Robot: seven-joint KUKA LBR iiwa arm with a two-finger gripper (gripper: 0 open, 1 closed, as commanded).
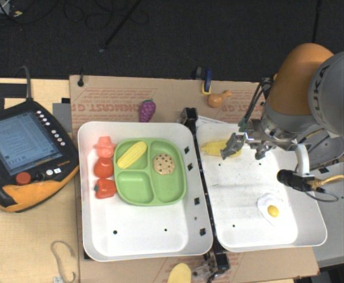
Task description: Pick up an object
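A yellow toy (179,272) lies at the near edge, outside the bins; in the right bin (304,237) a fried egg (270,207) rests near the front right; in the left bin (95,240) a green tray (142,190) carries corn (130,154) and a cookie (164,164); farther back, the gripper (246,148) hangs spread over the right bin, one finger at a yellow banana (215,148), nothing seen held between them.
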